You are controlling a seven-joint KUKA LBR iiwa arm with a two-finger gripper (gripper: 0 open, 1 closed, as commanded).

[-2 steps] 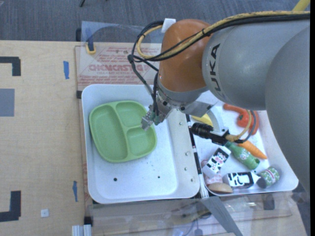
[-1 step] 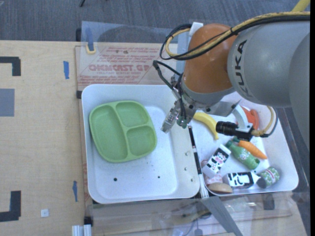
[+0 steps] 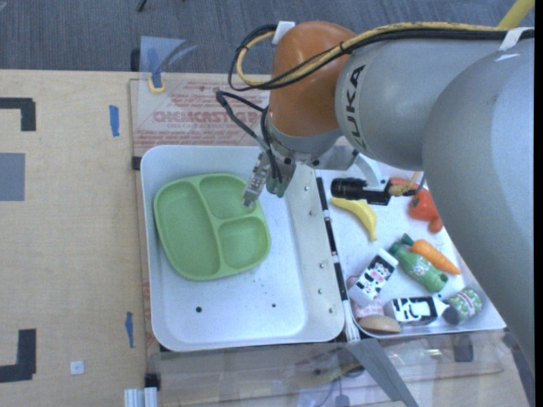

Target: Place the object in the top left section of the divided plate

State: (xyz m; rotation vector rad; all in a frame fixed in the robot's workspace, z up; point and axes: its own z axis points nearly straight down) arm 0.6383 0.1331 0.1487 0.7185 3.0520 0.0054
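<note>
A light green divided plate (image 3: 191, 236) lies in the left white bin (image 3: 280, 312). It has one large section on the left and two smaller ones on the right, and all three look bare. My gripper (image 3: 263, 189) hangs over the plate's upper right section, near the rim. Its fingers (image 3: 253, 186) stand apart, open, with nothing visible between them. The grey arm with its orange band (image 3: 310, 75) reaches in from the right and hides the back of the right bin.
The right bin (image 3: 335, 253) holds a banana (image 3: 358, 213), a red pepper (image 3: 424, 206), a carrot (image 3: 437, 257), a green bottle (image 3: 420, 267), a cow-patterned carton (image 3: 374, 278), a black-and-white box (image 3: 416, 309), a small can (image 3: 464, 303) and a tan piece (image 3: 378, 323).
</note>
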